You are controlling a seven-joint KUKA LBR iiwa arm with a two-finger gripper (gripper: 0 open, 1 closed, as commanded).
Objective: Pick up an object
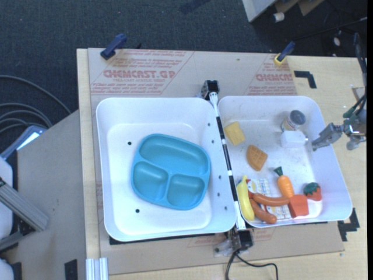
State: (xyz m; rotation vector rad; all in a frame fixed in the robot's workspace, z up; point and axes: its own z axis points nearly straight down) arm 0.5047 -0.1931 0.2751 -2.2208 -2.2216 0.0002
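Observation:
The right bin (332, 174) holds several toy foods. A yellow cheese block (235, 133) and a tan waffle piece (256, 157) lie toward its left. A carrot (284, 185), a banana (245, 200), a sausage (269, 200), a red block (298, 206) and a strawberry (313, 190) crowd the near end. A small can (295, 119) and a white block (293, 138) sit at the far right. My gripper (322, 140) hangs over the bin's right rim, just right of the white block, with nothing seen in it.
The left bin (111, 156) carries a blue compartment plate (170, 171). A printed card (265, 186) lies under the foods at the near end. The arm's wrist (355, 127) enters at the right edge. Clamps sit between the bins.

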